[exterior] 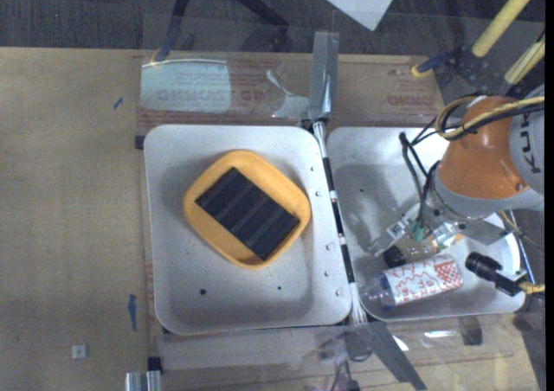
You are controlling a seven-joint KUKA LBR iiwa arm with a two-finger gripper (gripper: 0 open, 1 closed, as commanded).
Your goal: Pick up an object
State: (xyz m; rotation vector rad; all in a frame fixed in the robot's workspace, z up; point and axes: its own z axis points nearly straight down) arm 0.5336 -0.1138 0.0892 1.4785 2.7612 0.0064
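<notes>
Along the near wall of the right bin point(363, 164) we see a clear bottle point(420, 281) with a red and white label, lying on its side. Just behind it the gripper point(414, 240) is low over the bin floor, close to the bottle; we cannot tell if it is released or clenched. A little farther, in the middle of the left bin point(173, 277), rests a yellow dish point(249, 214) with a dark ribbed panel. Behind the gripper rises the arm's orange band point(480, 156).

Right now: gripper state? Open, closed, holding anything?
Gripper: cannot be told from this view. It is low in the right bin, beside the red-and-white bottle.
</notes>
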